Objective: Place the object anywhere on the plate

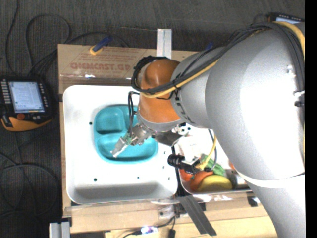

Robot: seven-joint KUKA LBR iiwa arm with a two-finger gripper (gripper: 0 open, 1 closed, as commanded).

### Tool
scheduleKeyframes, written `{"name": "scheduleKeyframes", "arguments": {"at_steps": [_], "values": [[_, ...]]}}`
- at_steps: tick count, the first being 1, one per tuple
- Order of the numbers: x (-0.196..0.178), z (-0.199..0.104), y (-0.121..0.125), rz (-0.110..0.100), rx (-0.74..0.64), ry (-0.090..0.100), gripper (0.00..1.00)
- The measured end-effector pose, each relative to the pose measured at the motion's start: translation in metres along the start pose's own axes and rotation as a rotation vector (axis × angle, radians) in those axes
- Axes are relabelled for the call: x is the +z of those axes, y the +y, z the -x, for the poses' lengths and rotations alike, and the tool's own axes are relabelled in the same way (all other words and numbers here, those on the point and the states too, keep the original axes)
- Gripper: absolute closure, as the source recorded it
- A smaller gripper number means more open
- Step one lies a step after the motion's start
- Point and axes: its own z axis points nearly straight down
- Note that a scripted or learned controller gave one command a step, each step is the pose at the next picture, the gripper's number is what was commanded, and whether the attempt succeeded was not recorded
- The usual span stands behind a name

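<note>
Hovering over the teal divided plate (124,133), the gripper (119,148) points toward seven o'clock for a drop; whether its claw holds anything, I cannot tell.

Dark grey carpet floor (74,14) all around, black cables (20,14) snaking across it. A teach pendant (24,103) lies at left, screen lit. Behind the bench, a brown cardboard sheet (94,66) with red lettering lies flat.

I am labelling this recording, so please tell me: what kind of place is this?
Most likely a robotics lab. A large grey arm reaches over white bins on a bench, its hand above a teal plate; a teach pendant and loose cables lie on the carpet.
</note>
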Motion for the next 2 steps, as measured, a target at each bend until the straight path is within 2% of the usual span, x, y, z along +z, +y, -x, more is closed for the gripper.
{"name": "scheduleKeyframes", "arguments": {"at_steps": [1,2], "values": [[-0.069,0.072,0.032,0.003,0.002,-0.005,0.00],[-0.041,-0.004,-0.026,-0.001,0.046,0.000,0.00]]}}
